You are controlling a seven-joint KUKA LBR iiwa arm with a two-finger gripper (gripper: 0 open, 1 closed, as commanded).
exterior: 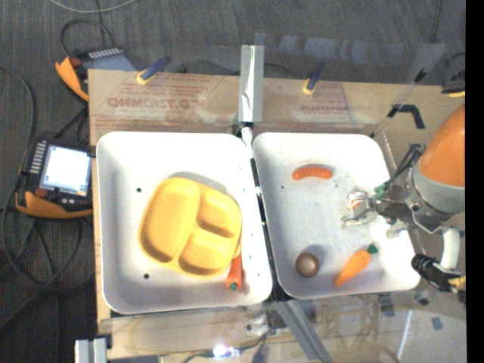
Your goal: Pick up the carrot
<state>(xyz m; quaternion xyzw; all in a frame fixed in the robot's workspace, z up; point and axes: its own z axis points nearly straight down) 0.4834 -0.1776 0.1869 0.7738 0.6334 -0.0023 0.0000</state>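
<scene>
Two white bins side by side at frame centre. Right bin [325, 146] holds the target: carrot [354, 267], lower right of that bin, lying at a slant with its green top up and right, tip toward the lower left. It lies apart from the other items, so approach from above looks unobstructed. A brown ball [307, 264] sits just left of it, near but not touching. A sausage [312, 173] lies in the upper middle of the same bin, well apart.

Left bin [121, 157] carries a yellow tray [191, 224] with compartments, set at an angle. A second carrot [234, 272] is tucked against the tray's lower right edge, near the bin wall; harder to reach, so the right-bin one is the likelier target.

Gripper [360, 207] enters from the right, over the right bin's middle right, above and slightly up-frame of the carrot. Cannot tell whether the claw is open or closed; nothing visible between it. Judgement: pre-grasp stage, carrot not yet lifted. The next move needs a shift down-frame and alignment across the carrot's slant.
</scene>
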